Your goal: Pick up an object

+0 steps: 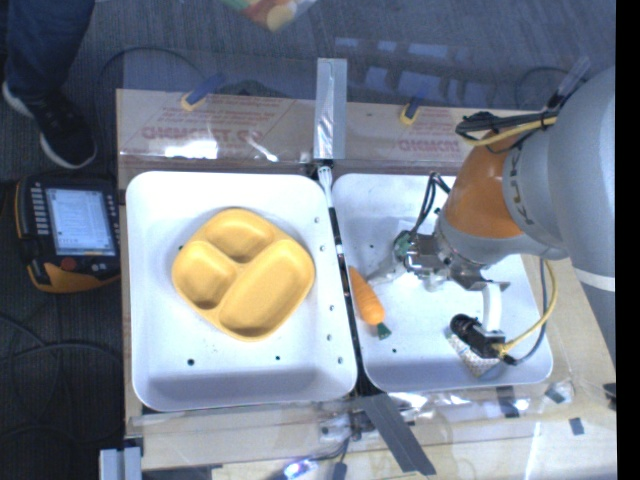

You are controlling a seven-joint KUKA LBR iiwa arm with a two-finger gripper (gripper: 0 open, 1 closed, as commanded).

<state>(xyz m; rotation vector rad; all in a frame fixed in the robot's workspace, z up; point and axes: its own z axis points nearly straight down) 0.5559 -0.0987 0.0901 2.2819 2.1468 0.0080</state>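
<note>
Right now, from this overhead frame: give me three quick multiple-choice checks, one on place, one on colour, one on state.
1. Where does the toy carrot lie?
A. In the left bin, on the yellow tray
B. In the right bin, by its left wall
C. On the floor by the pendant

2. What colour is the three-part tray in the left bin?
A. Yellow
B. Blue
C. Red

3. How does the carrot stand relative to the arm?
A. Lifted clear of the bin
B. Clamped under the wrist
C. Lying loose on the bin floor, apart from the arm

Answers:
1 B: the carrot rests just right of the divider between the bins.
2 A: the divided tray is plainly yellow.
3 C: bare white bin floor shows between the carrot and the arm.
</note>
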